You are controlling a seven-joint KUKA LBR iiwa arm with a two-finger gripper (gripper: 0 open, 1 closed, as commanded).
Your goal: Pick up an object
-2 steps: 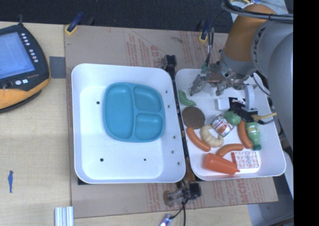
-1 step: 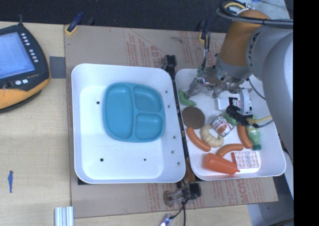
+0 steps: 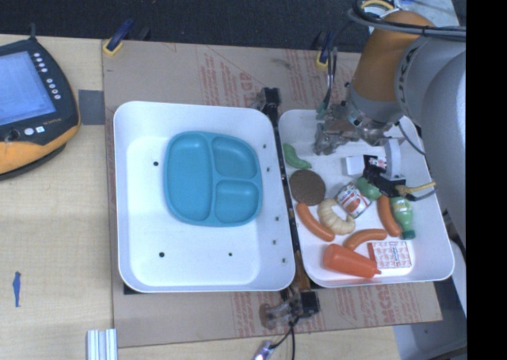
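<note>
Toys crowd the right bin (image 3: 444, 271) — sausages, an orange carrot (image 3: 348, 262), a red-printed carton (image 3: 391, 255) whose writing we cannot read. We see the gripper (image 3: 337, 138) low over the bin's far end, nothing visibly held. A blue tray (image 3: 212, 178) sits in the left bin (image 3: 142, 255).

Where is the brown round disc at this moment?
The brown round disc lies in the right bin, near its left wall, just below the green piece and above the bagel-like ring.
</note>
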